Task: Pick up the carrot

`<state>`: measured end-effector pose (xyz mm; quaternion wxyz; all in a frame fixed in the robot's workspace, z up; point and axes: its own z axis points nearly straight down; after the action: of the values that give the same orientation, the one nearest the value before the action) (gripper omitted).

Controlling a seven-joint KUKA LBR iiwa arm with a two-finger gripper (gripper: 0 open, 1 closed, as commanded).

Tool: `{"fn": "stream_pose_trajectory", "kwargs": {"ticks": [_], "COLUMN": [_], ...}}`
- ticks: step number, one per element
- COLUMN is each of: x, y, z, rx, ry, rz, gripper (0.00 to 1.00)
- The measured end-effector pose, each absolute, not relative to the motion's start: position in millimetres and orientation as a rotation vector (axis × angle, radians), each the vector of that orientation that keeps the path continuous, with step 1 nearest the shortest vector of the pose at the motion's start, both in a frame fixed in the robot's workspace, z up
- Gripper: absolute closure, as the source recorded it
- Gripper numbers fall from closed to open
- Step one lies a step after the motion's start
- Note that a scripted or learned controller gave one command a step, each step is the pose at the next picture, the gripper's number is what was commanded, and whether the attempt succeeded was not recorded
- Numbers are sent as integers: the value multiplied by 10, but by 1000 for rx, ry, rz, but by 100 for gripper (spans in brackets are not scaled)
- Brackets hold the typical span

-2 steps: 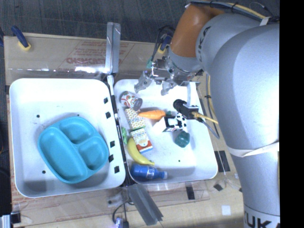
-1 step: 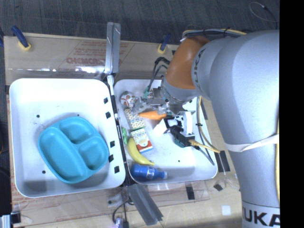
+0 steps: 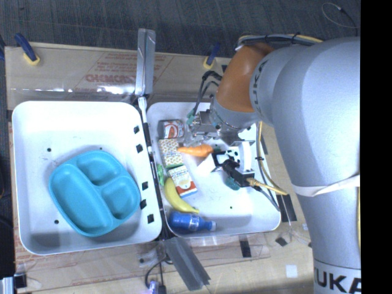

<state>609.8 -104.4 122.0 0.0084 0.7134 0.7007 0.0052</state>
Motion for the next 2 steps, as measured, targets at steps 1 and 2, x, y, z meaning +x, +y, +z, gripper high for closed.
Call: {"fn": "stream_pose_trajectory", "kwargs": {"ticks": [1, 2], "x": [5875, 5874], "y": [-290, -293], "z": [1920, 1919], "rx": [1930, 1931], "ry": [2479, 2478], "rz": [-1, -1], "gripper": [100, 0]}}
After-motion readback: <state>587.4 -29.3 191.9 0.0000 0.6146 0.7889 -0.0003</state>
